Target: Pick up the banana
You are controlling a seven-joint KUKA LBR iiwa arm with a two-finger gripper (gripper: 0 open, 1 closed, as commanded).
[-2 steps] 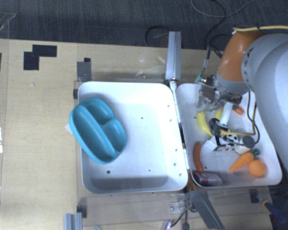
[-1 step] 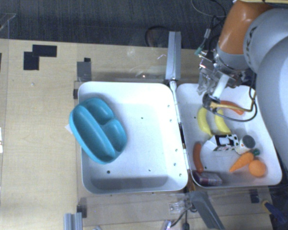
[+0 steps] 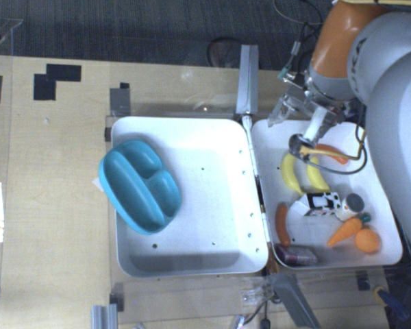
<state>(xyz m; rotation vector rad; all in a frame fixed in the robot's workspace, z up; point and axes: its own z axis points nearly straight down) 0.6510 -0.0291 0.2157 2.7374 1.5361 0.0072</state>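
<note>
1. The banana (image 3: pixel 292 173) lies in the right bin (image 3: pixel 268 142), in its upper half and toward the wall shared with the left bin (image 3: pixel 198 204). I see it as two yellow curved pieces side by side, running roughly up and down the view.
2. The arm (image 3: pixel 342 53) comes in from the right, and its tool end hangs over the banana's upper end. I cannot tell from here whether the jaws are released or clenched, and I see nothing held between them.
3. Just right of the banana's upper end lies a slim orange-red thing (image 3: pixel 331 155).
4. Just below the banana sits a small black-and-white item (image 3: pixel 323 202), with a grey round piece (image 3: pixel 355 201) beside it on the right.
5. Lower left of the banana, a reddish-brown sausage (image 3: pixel 281 225) lies along the shared wall.
6. In the bin's lower right I see a carrot (image 3: pixel 344 233) touching an orange ball (image 3: pixel 368 241).
7. A dark object (image 3: pixel 298 256) sits at the near rim; I cannot make out what it is.
8. The left bin holds a blue divided dish (image 3: pixel 140 185) at its left side.
9. Both bins rest on the pale wooden desk (image 3: pixel 48 204).
</note>
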